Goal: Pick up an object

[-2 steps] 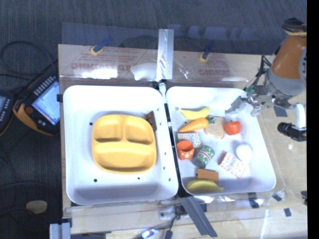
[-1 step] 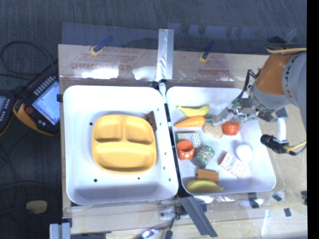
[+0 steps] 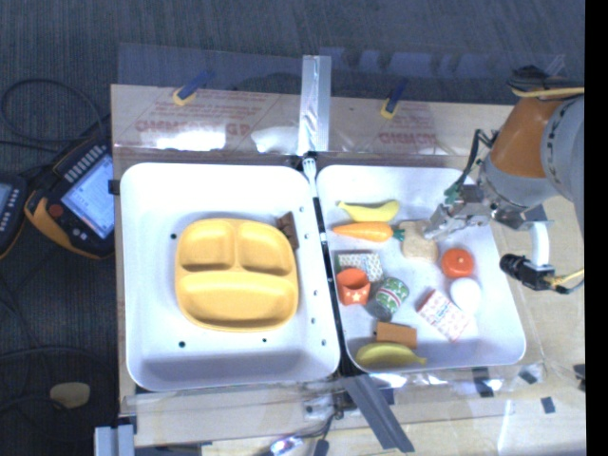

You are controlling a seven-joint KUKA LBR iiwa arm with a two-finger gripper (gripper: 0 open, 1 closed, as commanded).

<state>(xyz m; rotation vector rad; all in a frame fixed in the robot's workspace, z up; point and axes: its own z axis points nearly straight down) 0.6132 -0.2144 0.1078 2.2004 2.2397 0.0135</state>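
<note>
My gripper (image 3: pixel 443 222) hangs low over the upper middle of the right bin (image 3: pixel 503 326), coming in from the right. Just below and left of it lies a small beige piece (image 3: pixel 417 247), close to the gripper's tip; contact is unclear. To the left lie an orange carrot (image 3: pixel 365 232) and a yellow banana (image 3: pixel 370 211). A red tomato (image 3: pixel 458 261) and a white egg (image 3: pixel 465 294) sit below the gripper.
The right bin also holds an orange cup (image 3: pixel 352 286), a green can (image 3: pixel 389 297), a checkered packet (image 3: pixel 360 263), a red-and-white box (image 3: pixel 442 313), a brown block (image 3: pixel 395 333) and a second banana (image 3: pixel 389 354). A yellow divided tray (image 3: pixel 236 273) lies in the left bin (image 3: pixel 152 350).
</note>
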